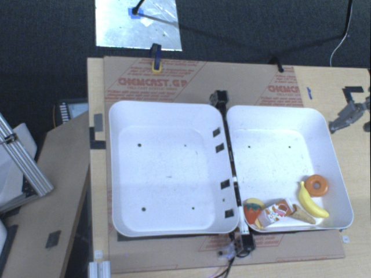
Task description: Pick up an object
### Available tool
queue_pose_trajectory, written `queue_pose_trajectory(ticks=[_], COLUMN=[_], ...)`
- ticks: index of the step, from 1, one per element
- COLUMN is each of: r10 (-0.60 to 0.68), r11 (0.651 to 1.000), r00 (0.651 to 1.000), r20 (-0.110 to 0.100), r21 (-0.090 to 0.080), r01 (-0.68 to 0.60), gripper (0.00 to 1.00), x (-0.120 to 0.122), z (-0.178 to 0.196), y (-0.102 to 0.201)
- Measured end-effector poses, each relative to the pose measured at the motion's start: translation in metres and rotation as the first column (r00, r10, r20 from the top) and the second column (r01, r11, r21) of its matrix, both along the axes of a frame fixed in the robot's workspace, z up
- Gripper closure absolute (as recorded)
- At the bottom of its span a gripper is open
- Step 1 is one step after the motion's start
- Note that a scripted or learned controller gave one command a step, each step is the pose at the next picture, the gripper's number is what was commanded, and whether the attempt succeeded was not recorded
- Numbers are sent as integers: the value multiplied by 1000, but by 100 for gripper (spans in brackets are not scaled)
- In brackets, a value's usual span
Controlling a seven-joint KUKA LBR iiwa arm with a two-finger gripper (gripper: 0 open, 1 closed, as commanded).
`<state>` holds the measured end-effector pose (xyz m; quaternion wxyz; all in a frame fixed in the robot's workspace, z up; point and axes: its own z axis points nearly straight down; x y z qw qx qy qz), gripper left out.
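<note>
Several small things lie bunched in the right bin (272,155), down in its near corner on the right side. A yellow banana (311,201) lies there, curved, close to the bin's wall. An orange ring (316,185) with a hole in the middle sits just beside the top end of the banana. A little brown piece (302,216) lies next to the banana's lower side. Beside that is a red and white packet (275,212). A round red and orange thing (253,210) sits at the end of the row, close to the wall that meets the other bin.

Nothing is lifted up. All of these things rest on the bin floor.

The gripper (348,116) is grey and sits at the right side of the view, past the right bin's far corner. It is well apart from the pile of things. I cannot tell if it is open or shut.

The left bin (162,167) sits right against the right bin. Small black clips (219,148) run along the line where the two bins meet.

Both bins rest on a brown cardboard sheet (174,80) with red letters on it. A yellow and blue clamp (156,59) sits on the far edge of the sheet. Behind it a shiny silver plate (138,16) lies on the dark floor. A metal bar (20,161) leans at the left side of the view.
</note>
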<state>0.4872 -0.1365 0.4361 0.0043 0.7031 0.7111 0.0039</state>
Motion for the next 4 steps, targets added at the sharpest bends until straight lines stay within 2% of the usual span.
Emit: queue_pose_trajectory(ticks=[1,2,3,4], r10=[5,-4,3,2], r11=[1000,1000,1000,1000], r00=[1000,1000,1000,1000], r20=[4,-9,-9,-10], r21=[2,1,3,3], r01=[-5,5,-3,-2], gripper=[0,0,0,0], x=[0,0,-1,-1], z=[106,99,99,99], y=[106,128,227,311])
